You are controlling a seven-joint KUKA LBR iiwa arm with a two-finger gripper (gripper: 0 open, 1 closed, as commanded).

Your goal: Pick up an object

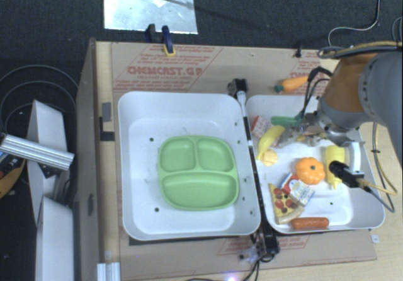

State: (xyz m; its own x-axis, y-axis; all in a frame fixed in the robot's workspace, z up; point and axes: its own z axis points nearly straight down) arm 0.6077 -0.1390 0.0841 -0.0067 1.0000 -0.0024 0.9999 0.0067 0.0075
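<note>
Gripper: you cannot tell its opening or hold.
Risk: crowding yellow plastic banana may deflect your grasp.

Counted two white bins, one green divided tray, one orange pumpkin, one banana, one pizza slice, one hot dog, one carrot.

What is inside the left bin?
A green divided tray lies flat in the left bin, its three compartments bare. Whatever is under the tray is covered.
</note>
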